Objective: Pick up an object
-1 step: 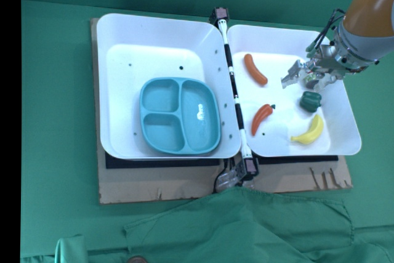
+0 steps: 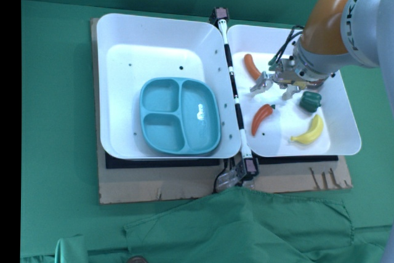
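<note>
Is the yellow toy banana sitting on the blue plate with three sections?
No, the yellow toy banana lies in the right white bin, while the blue three-section plate sits in the left white bin.

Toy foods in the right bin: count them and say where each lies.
4. A sausage at upper left, a chili at lower left, a green pepper right of the claw, a banana at lower right. The arm may hide more.

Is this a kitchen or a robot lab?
Probably a robot lab, not a kitchen. A KUKA arm reaches over two white bins on a green-covered bench, and the food, like the banana and chili pepper, looks like toys.
</note>
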Robot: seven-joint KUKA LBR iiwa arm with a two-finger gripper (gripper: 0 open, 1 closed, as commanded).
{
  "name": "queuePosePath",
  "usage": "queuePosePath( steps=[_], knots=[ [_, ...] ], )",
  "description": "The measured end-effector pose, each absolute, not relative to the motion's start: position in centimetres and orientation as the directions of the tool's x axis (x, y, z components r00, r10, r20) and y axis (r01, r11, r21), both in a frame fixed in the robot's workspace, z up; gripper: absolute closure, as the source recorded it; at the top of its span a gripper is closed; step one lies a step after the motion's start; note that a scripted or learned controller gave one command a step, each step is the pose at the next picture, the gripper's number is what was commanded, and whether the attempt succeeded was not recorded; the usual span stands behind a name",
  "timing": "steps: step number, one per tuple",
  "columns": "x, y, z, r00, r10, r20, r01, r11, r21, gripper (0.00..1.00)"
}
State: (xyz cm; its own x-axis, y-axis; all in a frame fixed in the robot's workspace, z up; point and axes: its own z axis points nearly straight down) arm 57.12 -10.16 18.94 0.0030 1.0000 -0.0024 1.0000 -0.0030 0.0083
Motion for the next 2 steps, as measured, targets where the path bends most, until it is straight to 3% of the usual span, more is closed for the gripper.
queuePosePath(
  steps=[1, 2],
  knots=[
    [53.0, -9.8, 18.7, 0.004, 1.000, -0.007, 1.000, -0.004, 0.027, 0.00],
    [53.1, -9.9, 19.9, 0.008, 1.000, -0.009, 0.999, -0.008, 0.032, 1.00]
  ],
)
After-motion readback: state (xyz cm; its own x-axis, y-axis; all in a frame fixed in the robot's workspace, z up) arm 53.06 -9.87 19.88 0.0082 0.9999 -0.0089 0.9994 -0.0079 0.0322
